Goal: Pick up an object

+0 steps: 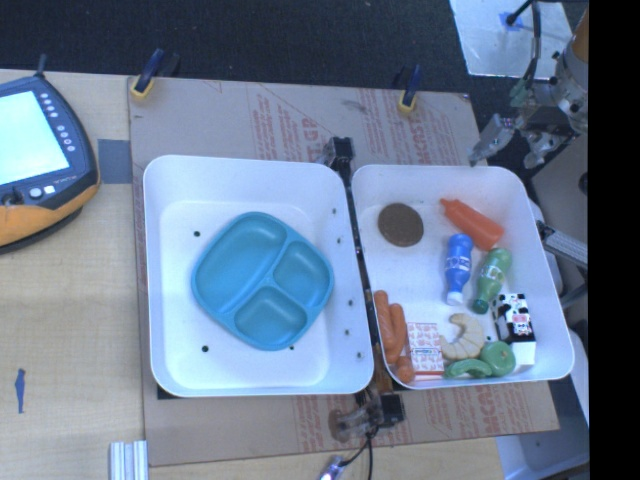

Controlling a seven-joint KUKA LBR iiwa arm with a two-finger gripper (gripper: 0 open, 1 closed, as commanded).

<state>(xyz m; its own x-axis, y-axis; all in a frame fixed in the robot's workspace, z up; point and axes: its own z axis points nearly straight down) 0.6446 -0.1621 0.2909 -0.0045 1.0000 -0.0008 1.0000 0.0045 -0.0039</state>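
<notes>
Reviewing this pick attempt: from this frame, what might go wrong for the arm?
1. The blue bottle, green bottle and orange carrot lie close together, so a grasp may nudge or catch a neighbour.
2. The milk carton and green ring crowd the right bin wall, so the gripper may hit the wall.

Grey metallic hand (pixel 522 140) with dark fittings and thin cables

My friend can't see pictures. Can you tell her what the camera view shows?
Two white bins sit side by side on a bench: the left bin holds a blue divided plate, and the right bin holds toy food, including a brown cookie, a blue bottle and a green bottle. The robot's gripper hangs beyond the right bin's far corner.
</notes>
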